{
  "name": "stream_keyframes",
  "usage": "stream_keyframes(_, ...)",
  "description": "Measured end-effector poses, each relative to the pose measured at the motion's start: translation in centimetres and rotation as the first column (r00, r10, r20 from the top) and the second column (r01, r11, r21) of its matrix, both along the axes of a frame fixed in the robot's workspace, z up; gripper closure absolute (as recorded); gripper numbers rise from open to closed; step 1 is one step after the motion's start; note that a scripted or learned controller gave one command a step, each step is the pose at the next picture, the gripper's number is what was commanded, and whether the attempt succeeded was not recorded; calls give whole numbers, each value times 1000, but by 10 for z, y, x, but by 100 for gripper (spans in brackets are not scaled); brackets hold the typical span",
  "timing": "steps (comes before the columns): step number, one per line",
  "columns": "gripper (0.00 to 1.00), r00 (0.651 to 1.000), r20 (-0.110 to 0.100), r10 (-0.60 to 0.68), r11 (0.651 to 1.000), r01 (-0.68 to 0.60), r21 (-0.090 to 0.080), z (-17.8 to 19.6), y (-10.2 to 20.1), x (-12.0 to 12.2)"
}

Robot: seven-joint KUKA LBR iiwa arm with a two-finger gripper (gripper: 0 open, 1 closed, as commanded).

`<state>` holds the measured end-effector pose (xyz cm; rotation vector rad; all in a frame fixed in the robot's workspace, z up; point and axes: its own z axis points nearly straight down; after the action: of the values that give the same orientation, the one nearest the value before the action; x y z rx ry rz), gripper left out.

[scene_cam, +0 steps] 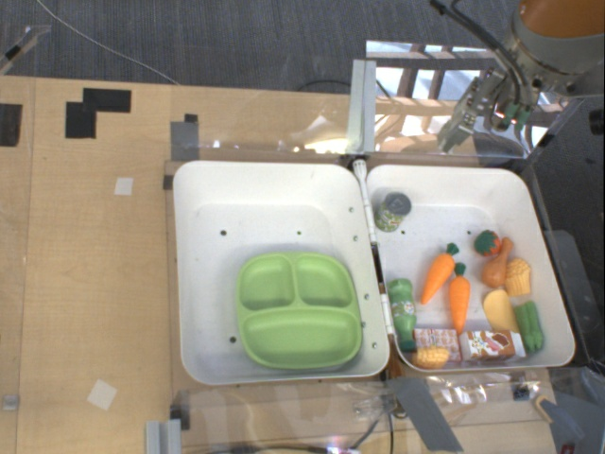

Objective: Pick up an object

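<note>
No one object is named for us, so any piece in the right bin [529, 201] could serve, and all the loose goods lie there: two carrots [446, 284] side by side near the middle, a can [391, 210] standing alone by the far left corner, a green bottle [403, 308] along the divider, and a tight cluster against the right wall of a strawberry [488, 243], a corn cob [517, 276], a lemon [499, 308] and a cucumber [529, 326]. Two flat boxes [468, 344] lie along the near wall. We judge the can and the carrots the easier targets, since each has bare floor around it, while the pieces at the right touch one another and the wall. The left bin [203, 206] holds a green tray [298, 310] with three compartments, all unfilled. The hand [463, 121] hangs above and beyond the far rim of the right bin, well apart from every object and holding nothing; it points down and to the left, but we cannot tell whether it is spread or closed. We read this as the start of a try: the arm [562, 12] stands raised clear of the bins. Both bins sit on the table [85, 282].
</note>
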<state>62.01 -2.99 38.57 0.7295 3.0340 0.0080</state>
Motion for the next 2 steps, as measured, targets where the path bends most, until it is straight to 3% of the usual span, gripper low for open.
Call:
stream_keyframes(1,100,999,-20,26,1000,-26,0,-94,-6,-64)
stream_keyframes(2,100,999,-5,48,999,-48,-3,3,-48,-19)
